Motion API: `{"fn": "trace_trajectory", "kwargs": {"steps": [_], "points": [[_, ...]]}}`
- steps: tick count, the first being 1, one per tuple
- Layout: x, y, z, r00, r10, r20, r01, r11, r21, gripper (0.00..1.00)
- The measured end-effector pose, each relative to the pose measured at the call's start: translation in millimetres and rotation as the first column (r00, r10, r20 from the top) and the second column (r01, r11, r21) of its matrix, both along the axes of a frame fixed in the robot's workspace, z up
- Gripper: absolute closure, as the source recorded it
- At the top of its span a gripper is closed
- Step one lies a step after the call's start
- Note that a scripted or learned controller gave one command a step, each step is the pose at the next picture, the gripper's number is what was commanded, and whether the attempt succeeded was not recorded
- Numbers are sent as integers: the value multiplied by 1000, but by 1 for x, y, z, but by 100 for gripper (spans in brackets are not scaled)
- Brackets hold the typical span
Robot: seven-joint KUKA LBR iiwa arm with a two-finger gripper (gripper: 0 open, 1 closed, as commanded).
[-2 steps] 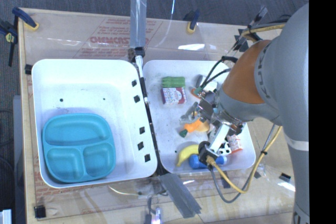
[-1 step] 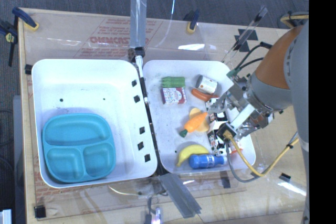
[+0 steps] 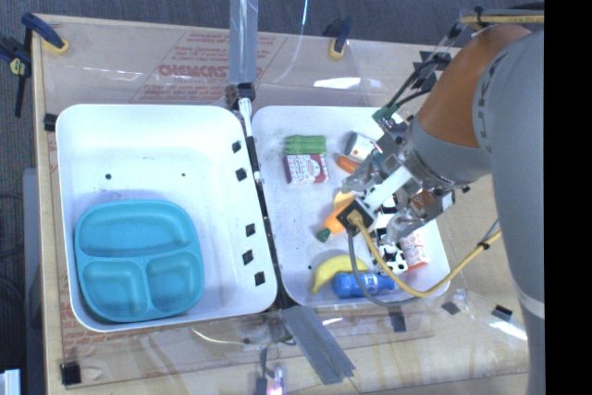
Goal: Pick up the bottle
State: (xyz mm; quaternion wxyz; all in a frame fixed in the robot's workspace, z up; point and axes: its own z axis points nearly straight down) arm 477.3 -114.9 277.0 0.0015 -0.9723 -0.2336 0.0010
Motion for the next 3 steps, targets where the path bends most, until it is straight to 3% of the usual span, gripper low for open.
{"fn": "trace_trajectory", "kwargs": {"steps": [1,2,3], "points": [[-2,-9,-65,966,-257,-7,258,966,1,0],[53,-68,-113,974,-225,-6,225,974,1,0],[95,-11,-53,966,-258,-4,258,966,0,0]]}}
